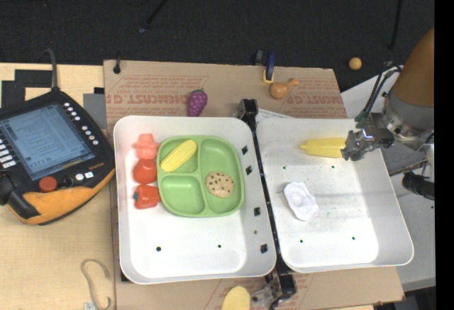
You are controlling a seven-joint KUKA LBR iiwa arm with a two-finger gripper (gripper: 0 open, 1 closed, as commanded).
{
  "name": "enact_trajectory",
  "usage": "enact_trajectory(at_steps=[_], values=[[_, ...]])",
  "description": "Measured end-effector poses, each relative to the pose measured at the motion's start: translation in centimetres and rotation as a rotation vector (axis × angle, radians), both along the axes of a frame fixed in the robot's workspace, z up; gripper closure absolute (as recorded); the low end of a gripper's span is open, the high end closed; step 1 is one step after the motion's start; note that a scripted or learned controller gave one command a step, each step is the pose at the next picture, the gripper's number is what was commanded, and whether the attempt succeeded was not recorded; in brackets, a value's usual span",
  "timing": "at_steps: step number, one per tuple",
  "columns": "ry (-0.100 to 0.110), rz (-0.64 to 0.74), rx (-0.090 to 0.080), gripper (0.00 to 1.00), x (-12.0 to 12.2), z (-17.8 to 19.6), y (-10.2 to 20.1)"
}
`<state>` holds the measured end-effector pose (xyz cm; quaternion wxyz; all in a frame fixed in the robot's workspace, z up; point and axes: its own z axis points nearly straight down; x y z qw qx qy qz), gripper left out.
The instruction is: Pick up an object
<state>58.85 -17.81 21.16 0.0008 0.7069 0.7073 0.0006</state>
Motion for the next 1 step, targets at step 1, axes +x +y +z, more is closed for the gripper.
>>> enact_trajectory(at_steps=[1], values=[[0.001,0.0,0.001,1.0,-0.03,1.68,-0.22]])
